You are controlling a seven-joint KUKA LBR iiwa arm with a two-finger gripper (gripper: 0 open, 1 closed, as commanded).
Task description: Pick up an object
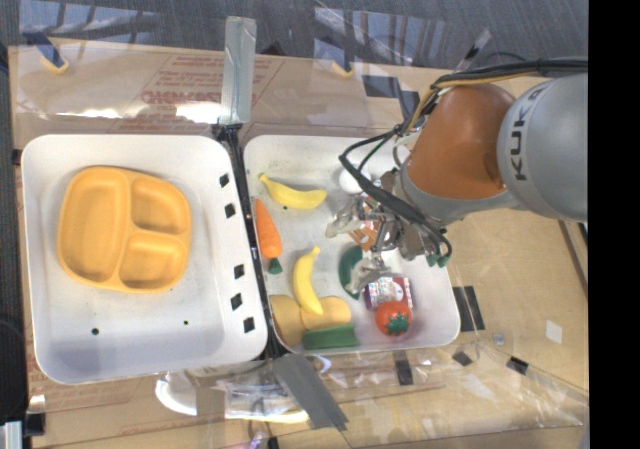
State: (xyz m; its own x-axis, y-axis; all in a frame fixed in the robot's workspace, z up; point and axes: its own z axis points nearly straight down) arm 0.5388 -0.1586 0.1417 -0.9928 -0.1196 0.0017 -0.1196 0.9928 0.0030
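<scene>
We see the worktop (520, 267) covered with brown cardboard and clear tape, across the middle and lower part of the frame. On it stand two white bins side by side. The left bin (60, 337) fills the left half of the frame, and the right bin (300, 152) lies in the centre, touching it along one edge.

The arm (520, 152) comes in from the right of the frame, grey with a wide orange band, and it hangs over the right part of the right bin. In the left bin lies a yellow tray (123, 229) with three compartments, in the upper left part of that bin.

The gripper (372, 237) is low over the centre of the right bin, with black cables around it. We cannot tell how its fingers stand, because the metal parts hide them.

In the right bin, from larger to smaller: a banana (292, 194) near the upper left corner, a second banana (306, 281) below it, a carrot (267, 233) along the left wall, a green block (329, 337) at the lower edge, a green lid (349, 272) just beside the gripper, a small packet (389, 290) and a tomato (393, 318) in the lower right.
</scene>
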